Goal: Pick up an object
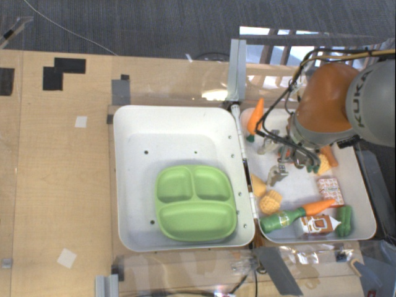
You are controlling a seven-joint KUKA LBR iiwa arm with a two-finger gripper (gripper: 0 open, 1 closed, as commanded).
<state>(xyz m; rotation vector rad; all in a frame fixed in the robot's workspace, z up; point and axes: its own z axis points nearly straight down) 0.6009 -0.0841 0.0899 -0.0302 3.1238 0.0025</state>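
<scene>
My gripper hangs low over the middle of the right bin, beneath the grey arm with its orange band. Just below and left of it lies a yellow corn-like piece. Along the bin's near wall rest a green bottle, an orange carrot, a brown carton and a dark green vegetable. A pink packet lies to the gripper's right. Nothing can be seen held in the gripper.
The left bin holds a green divided plate toward its near side. Another orange carrot leans at the right bin's far left corner. A yellow piece and an orange piece sit partly under the arm.
</scene>
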